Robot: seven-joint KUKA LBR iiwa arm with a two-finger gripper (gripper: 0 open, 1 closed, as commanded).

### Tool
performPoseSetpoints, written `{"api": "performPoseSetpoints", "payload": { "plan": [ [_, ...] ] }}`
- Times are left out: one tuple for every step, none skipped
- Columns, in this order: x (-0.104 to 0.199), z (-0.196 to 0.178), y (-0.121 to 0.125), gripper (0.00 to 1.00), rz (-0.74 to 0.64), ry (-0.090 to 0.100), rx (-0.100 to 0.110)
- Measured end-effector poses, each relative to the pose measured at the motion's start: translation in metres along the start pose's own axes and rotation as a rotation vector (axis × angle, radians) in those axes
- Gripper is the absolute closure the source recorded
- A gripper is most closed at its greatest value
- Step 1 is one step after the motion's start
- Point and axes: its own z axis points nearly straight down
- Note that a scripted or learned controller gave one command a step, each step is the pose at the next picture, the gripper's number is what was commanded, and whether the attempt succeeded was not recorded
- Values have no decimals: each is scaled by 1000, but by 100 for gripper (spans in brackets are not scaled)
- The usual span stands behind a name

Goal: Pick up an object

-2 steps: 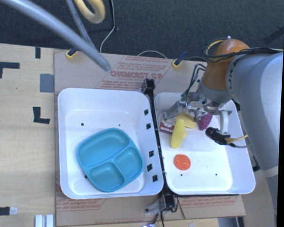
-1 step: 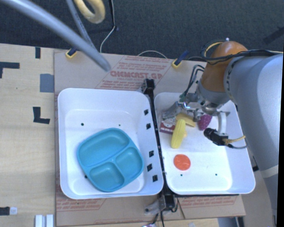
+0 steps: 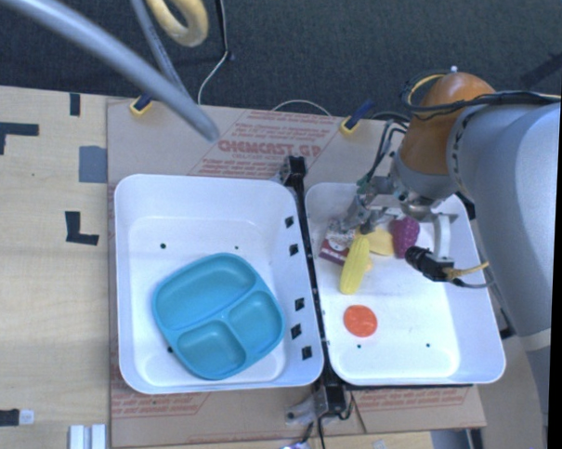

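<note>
Corn cob (image 3: 354,265) lies in your right bin (image 3: 461,362), among clutter under the claw (image 3: 363,213); I cannot tell the claw's state. Likely light, stiff, slick plastic; grip across its middle.

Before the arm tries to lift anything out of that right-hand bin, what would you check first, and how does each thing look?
1. End effector over the right bin: ok.
2. End effector above the toy pile at the bin's far end: ok.
3. One clear target: not ok; the yellow corn, purple piece and a dark red item crowd together.
4. Something between its tips: cannot tell.
5. Easier target apart: ok; the orange disc lies alone.
6. Blue divided plate out of the way in the left bin: ok.
</note>
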Motion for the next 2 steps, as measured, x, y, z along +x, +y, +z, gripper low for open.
{"api": "performPoseSetpoints", "payload": {
  "plan": [
    [11,-52,0,100,2,0,12],
    [8,-106,-8,100,4,-1,13]
  ]
}}
